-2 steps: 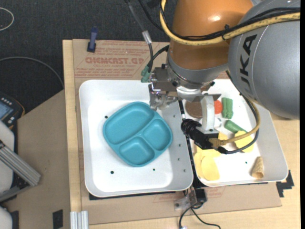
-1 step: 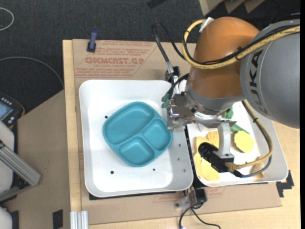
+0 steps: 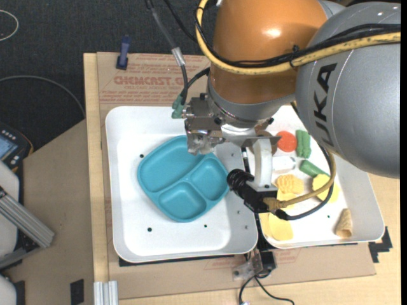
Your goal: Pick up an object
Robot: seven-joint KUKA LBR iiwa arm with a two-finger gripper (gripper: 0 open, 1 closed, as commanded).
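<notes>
Two shallow white bins are sitting side by side on the table (image 3: 95,189), which is carrying a brown board printed with red lettering under them. The left bin (image 3: 127,234) is holding a blue divided plate (image 3: 181,180), lying flat and a little skewed, with one large compartment on its far left side and two smaller ones toward the near right; its far right edge is passing under the arm's wrist. The right bin (image 3: 365,224) is holding a cluster of toy food: a red tomato-like piece (image 3: 287,142) at the far side, a green pod-shaped piece (image 3: 303,143) just to its right, another green piece (image 3: 311,168) a little nearer, a yellow corn-like piece (image 3: 288,185) near the middle, a yellow banana-like curve (image 3: 322,184) to its right, a flat yellow piece (image 3: 280,227) at the near left corner, and a tan cone (image 3: 344,222) lying apart near the right rim. The grey arm with its orange band (image 3: 267,24) is reaching in from the right and hanging over the seam between the two bins, covering much of the far part of both. The tool (image 3: 202,143) is hanging low at the far right edge of the blue plate, seemingly touching or almost touching its rim, and from where I am standing I cannot tell how it is set or whether anything is in it. A black cable (image 3: 254,199) is looping from the wrist across the divide between the bins.
</notes>
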